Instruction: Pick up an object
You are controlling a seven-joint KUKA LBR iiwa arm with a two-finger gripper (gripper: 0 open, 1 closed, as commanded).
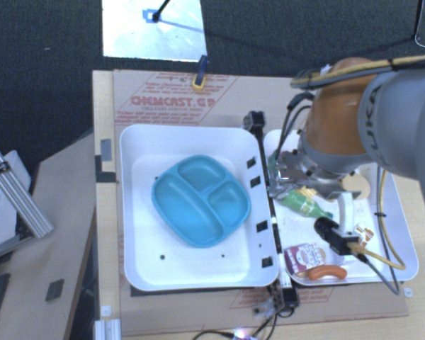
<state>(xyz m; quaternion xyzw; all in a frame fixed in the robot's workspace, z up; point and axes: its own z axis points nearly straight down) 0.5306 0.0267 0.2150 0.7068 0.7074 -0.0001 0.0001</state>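
Two white bins sit side by side: the left bin (138,261) holds a blue plate (200,200) (three sections); the arm (368,126) covers the right bin (409,257), jaws' state unclear.

My arm (382,112) enters from the right edge, its grey link and orange band (336,108) bent down over the right bin's far-left corner. I see the wrist pointing down; the gripper (283,179) is largely hidden beneath it.
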